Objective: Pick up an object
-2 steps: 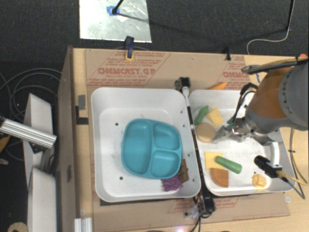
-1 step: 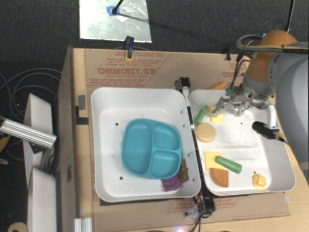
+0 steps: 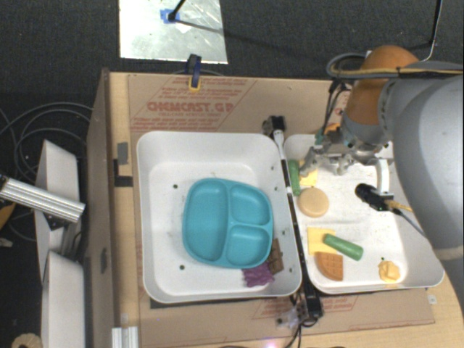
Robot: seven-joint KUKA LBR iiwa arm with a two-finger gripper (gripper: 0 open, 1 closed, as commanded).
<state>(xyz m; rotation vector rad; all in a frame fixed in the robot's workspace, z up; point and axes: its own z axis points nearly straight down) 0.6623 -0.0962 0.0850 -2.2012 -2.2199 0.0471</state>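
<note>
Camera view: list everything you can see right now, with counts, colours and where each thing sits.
bins: 2, white, side by side on the bench
divided plate: 1, teal, left bin centre
purple item: 1, purple, left bin's near edge by the plate
brown item: 1, brown, left bin, right of the plate
round disc: 1, tan, right bin
green cylinder: 1, green, right bin, lying on yellow slice
waffle piece: 1, orange-brown, right bin's near side
small lump: 1, yellow, right bin's near right
green stick: 1, right bin's left wall
arm: 1, grey with orange band
gripper: 1, over right bin's far end

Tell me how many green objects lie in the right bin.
2: a green cylinder near the front, on a yellow piece; a green stick along the left wall. The arm may hide more.
</note>
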